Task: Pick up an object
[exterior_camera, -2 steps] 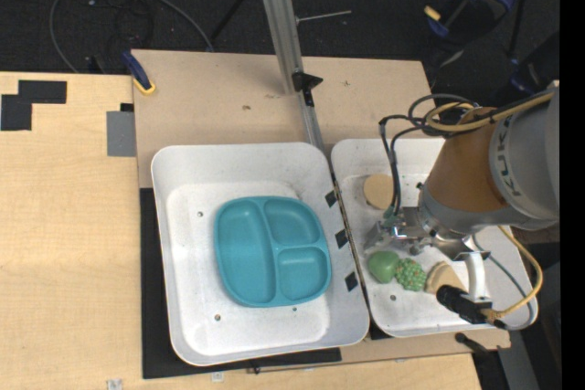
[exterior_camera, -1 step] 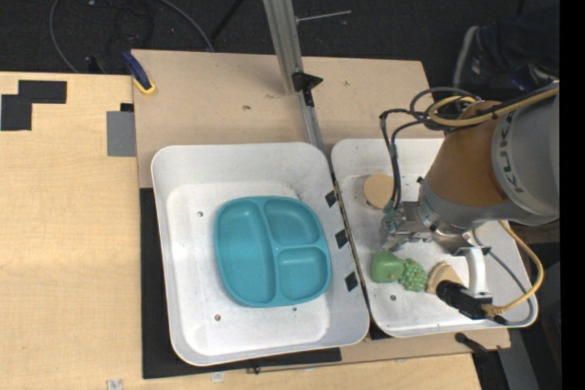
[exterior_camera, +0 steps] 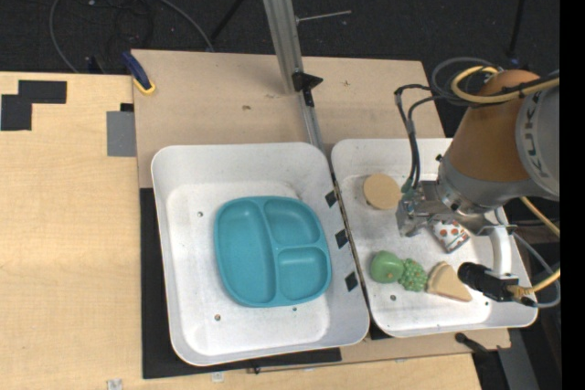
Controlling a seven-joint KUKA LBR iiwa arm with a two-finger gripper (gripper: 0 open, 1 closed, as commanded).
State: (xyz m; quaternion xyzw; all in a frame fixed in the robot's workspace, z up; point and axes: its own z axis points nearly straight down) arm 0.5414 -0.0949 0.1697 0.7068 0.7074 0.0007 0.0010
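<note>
Gripper (exterior_camera: 417, 218) sits low over the right bin (exterior_camera: 388, 235). Whether it is open or closed cannot be told, and no held object can be made out. Just left of it in the view, apart from it, lies a flat round tan disc (exterior_camera: 381, 192). Just right of it, partly under the arm (exterior_camera: 494, 151), is a small red-and-white piece (exterior_camera: 450, 237), shape unclear. Nearer the camera than the gripper, a lumpy green toy (exterior_camera: 397, 270) touches a tan wedge (exterior_camera: 448, 282). Dark lettering on the arm's grey shell, cut off at the edge, seems to read "KU". Well left of the gripper, a teal divided plate (exterior_camera: 271, 249) lies in the left bin (exterior_camera: 178, 196).
</note>
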